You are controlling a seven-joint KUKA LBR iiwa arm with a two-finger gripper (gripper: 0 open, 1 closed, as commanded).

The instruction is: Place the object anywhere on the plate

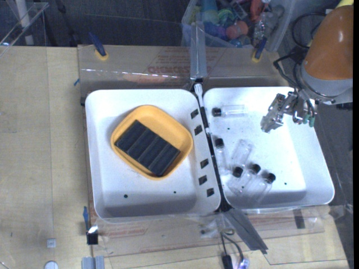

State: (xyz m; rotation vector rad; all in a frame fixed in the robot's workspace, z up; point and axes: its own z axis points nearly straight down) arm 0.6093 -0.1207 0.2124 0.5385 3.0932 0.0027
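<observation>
Since the hand [273, 118] hovers at the right bin's [314, 150] far edge, grip state unclear, lower squarely over one vial [229, 110].

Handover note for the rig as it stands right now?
Gripper: above the upper right part of the right bin, nothing visibly between its fingers; open or shut not readable.
Vials: clear with black caps, all in the right bin; a cluster near the front left, one alone near the back.
Plate: yellow, in the left bin, carrying a dark ridged slab, no vial on it.
Done: nothing placed.
Left: pick a vial, carry it across, set it on the plate.
</observation>
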